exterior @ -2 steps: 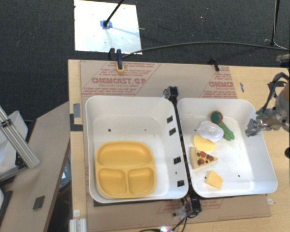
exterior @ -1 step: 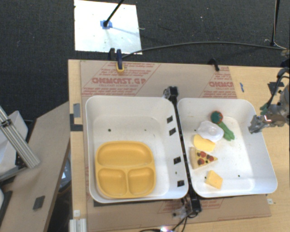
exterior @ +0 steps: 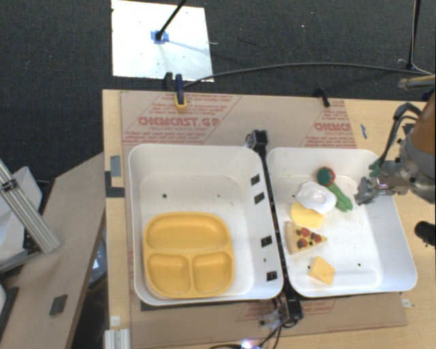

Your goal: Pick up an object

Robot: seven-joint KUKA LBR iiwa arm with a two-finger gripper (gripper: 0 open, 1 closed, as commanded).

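The gripper, whose grip state I cannot tell, hovers just right of the green toy in the right bin, apparently approaching; next it must descend and close.

Floor is dark charcoal carpet, kind of speckled, all around the upper half of the shot. There's a square white sheet lying flat on it near the top, with a small blue mark and a thin black rod slanting across. The light wooden bench top has a brown cardboard sheet with red CHEMCAST GP lettering spread over it. A blue and yellow clamp grips its far edge. A thin black cable arcs over the carpet. At the left there's a ribbed aluminium rail and a lower beige table surface. Lighting looks even, soft shadows.
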